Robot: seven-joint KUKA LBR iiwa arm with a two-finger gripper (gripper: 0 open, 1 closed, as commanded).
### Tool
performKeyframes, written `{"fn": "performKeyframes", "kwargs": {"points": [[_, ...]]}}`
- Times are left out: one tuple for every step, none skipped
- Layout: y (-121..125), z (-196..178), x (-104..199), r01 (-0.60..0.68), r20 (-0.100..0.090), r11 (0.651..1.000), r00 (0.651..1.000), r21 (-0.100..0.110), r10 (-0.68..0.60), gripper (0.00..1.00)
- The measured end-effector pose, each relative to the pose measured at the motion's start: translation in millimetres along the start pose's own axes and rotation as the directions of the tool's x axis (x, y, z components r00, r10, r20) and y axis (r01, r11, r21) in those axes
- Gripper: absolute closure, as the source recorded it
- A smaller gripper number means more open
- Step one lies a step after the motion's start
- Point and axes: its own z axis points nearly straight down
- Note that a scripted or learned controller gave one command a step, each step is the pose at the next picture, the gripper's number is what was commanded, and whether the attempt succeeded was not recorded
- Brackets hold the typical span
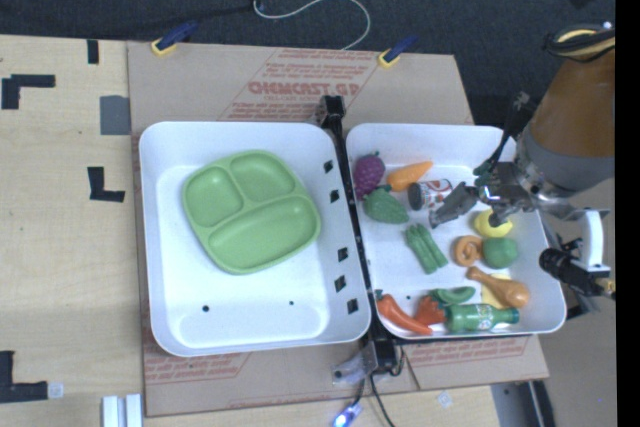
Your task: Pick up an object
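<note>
Toys [440, 250] small, colourful, plastic food; end effector [478, 205] above

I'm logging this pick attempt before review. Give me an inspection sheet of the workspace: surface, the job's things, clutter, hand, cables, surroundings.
Surface: cardboard sheet under two white bins, on a wooden bench.
Job's things: right bin holds toy food, including a purple piece, orange carrot, green stalk, yellow piece, drumstick and green bottle.
Clutter: left bin holds a green divided plate.
Hand: hand low over the right bin's middle; nothing visibly held.
Cables: white cable looping on the dark floor behind; blue and yellow clamps on the cardboard's far edge.
Surroundings: black tape marks on the bench at left.
</note>
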Motion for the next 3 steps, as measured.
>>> {"fn": "performKeyframes", "kwargs": {"points": [[-35, -29, 60, 0.004, -0.002, 1.0, 1.0, 0.001, -0.004, 0.0], [-34, -37, 58, 0.002, 0.0, 1.0, 1.0, 0.002, -0.002, 1.0], [-33, -84, 149, 0.009, -0.003, 1.0, 1.0, -0.003, -0.009, 1.0]]}}
